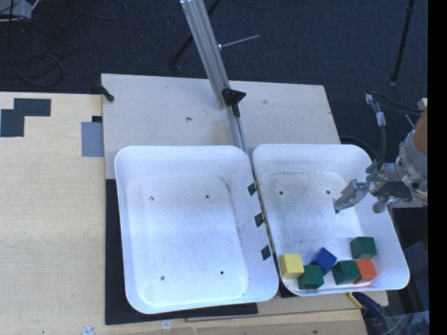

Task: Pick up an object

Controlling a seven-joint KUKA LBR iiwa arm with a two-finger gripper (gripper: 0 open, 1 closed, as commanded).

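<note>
Six blocks cluster along the right bin's near edge: yellow block, blue block, three green blocks and an orange block. The gripper hangs over that bin's right edge, fingers spread apart, holding nothing.

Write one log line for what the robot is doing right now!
gripper: open, holding nothing | over right bin | blocks: clustered at near edge, untouched

The arm is cut off by the right edge.
</note>
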